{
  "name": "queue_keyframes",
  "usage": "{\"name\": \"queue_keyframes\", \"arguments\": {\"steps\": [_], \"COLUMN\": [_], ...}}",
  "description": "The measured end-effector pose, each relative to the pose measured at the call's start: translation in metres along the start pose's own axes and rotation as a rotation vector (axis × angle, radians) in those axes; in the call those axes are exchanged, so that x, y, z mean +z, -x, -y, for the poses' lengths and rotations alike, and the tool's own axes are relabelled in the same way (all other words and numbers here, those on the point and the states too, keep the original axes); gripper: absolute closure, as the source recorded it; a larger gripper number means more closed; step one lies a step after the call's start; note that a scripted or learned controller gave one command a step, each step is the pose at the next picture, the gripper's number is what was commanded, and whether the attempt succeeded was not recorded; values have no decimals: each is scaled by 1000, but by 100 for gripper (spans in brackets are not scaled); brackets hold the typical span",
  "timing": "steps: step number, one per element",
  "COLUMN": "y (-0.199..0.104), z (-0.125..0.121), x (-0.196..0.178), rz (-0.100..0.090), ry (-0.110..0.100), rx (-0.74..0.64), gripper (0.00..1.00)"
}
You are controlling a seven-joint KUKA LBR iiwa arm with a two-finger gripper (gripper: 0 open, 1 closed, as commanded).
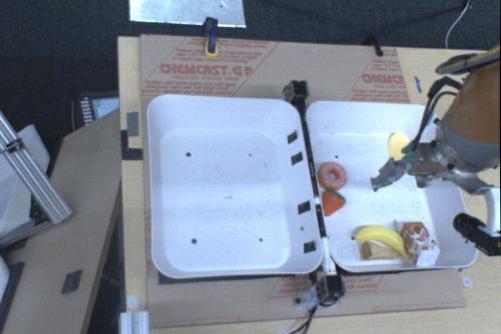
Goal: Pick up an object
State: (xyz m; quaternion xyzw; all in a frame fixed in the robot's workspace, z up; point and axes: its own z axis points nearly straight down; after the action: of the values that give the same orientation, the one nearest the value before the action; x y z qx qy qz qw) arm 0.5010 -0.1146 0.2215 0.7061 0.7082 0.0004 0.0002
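Brown cardboard (258,62) covered the bench under two white bins, and the right bin (356,125) served as my landmark. Inside it, along its near wall, lay a banana (381,235) beside a small carton (418,241); a pink doughnut (332,175) and a red piece (333,202) sat by its left wall. Over its middle hung the gripper (387,177), clasping nothing; whether its fingers stood apart I could not tell.

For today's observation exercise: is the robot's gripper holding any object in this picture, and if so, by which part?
Nothing is held. The gripper hangs above the right bin with nothing between its fingers, beside the donut.
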Motion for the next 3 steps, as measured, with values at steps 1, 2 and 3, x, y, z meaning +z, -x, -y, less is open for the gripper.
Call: {"name": "queue_keyframes", "arguments": {"steps": [1, 2, 3], "y": [70, 88, 87], "z": [18, 15, 14], "x": [105, 139, 127], "rz": [1, 0, 2], "ry": [-8, -2, 3], "rx": [9, 3, 3], "gripper": [0, 0, 100]}}
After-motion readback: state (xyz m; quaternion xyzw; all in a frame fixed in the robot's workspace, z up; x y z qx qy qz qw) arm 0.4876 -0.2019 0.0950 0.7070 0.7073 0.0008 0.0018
